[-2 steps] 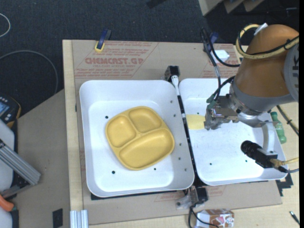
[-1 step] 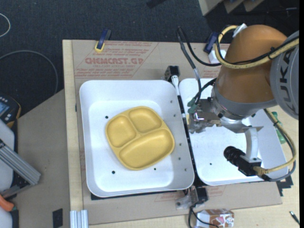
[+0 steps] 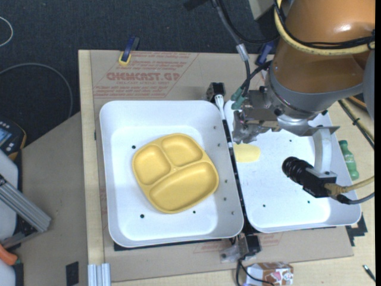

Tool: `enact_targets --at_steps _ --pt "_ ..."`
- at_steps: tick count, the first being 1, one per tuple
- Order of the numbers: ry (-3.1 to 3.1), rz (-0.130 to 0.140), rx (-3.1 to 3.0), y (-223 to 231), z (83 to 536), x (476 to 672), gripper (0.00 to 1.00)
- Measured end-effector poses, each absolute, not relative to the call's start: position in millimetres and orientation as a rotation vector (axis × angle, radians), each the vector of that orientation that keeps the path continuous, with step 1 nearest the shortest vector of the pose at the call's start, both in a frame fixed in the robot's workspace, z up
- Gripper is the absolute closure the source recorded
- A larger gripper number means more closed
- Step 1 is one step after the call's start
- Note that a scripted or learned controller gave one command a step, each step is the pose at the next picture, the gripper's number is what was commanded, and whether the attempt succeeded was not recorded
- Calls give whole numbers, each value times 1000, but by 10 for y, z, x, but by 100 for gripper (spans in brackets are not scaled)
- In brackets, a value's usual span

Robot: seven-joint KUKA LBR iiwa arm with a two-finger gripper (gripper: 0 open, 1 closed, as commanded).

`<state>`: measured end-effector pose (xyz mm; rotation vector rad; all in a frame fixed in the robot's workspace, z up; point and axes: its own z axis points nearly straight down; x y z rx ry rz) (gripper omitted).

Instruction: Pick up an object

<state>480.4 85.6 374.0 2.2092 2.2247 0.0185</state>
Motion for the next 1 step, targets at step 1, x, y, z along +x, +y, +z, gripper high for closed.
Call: enact_targets --at_steps 1 --pt "2228 11 2212 1394 4062 4795 100"
